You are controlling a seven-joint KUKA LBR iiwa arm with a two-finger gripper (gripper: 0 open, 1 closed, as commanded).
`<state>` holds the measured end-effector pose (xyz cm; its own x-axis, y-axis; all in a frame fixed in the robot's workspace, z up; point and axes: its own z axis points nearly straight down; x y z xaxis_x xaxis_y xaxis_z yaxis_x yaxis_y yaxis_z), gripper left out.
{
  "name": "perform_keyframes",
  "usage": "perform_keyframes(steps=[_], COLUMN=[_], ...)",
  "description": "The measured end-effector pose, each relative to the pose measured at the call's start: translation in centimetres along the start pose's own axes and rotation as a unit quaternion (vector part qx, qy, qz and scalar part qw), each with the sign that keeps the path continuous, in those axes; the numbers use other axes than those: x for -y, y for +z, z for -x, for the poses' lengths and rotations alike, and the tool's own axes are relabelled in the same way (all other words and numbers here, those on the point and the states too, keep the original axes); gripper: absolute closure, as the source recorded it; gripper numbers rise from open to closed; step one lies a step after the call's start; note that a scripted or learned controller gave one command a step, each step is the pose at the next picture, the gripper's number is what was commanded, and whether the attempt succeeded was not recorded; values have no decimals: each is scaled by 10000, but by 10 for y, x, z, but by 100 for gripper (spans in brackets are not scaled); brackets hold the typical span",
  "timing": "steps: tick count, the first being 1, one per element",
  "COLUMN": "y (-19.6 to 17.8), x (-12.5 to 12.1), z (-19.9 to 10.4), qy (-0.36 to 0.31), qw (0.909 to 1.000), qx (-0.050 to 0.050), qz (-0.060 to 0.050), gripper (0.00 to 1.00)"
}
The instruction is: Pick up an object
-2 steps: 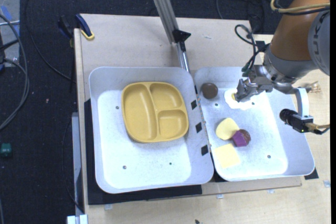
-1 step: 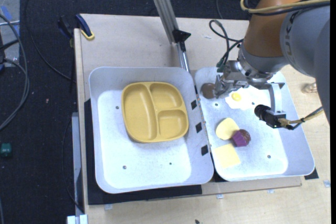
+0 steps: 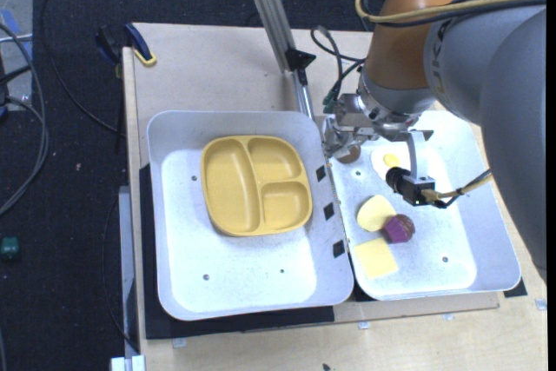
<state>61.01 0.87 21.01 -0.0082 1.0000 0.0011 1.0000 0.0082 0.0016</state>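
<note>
On the left half of the counter [image 3: 208, 65] sits the left white bin [image 3: 174, 274], which carries one yellow divided plate [image 3: 256, 185] with three compartments; the plate lies flat, toward the upper middle of that bin, and its compartments hold nothing. Directly to the right, edge to edge with it, sits the right white bin [image 3: 460, 248]. At the upper left corner of the right bin, close to the seam between the two bins, the pincer [image 3: 346, 137] hangs low over the bin floor, carried by the grey arm [image 3: 486, 39] with its orange band [image 3: 417, 0] above. A small brown object [image 3: 348, 155] lies just below the pincer tip, at or against it; contact cannot be confirmed from this angle, and it cannot be told whether the pincer is released or clenched. To the right of the brown object, a small yellow item [image 3: 391, 160] lies on the bin floor. Lower in the bin, a pale yellow rounded piece [image 3: 375, 211] touches a purple object [image 3: 400, 228] on its right side. Just below these two, near the front wall, a flat yellow block [image 3: 375, 258] lies on the floor, well apart from the pincer.
</note>
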Motion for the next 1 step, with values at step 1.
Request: perform_keyframes(steps=[1], y=[-11], x=[0], z=[-59], qy=[-6], qw=[10000], qx=[-6], qz=[3], gripper=[100])
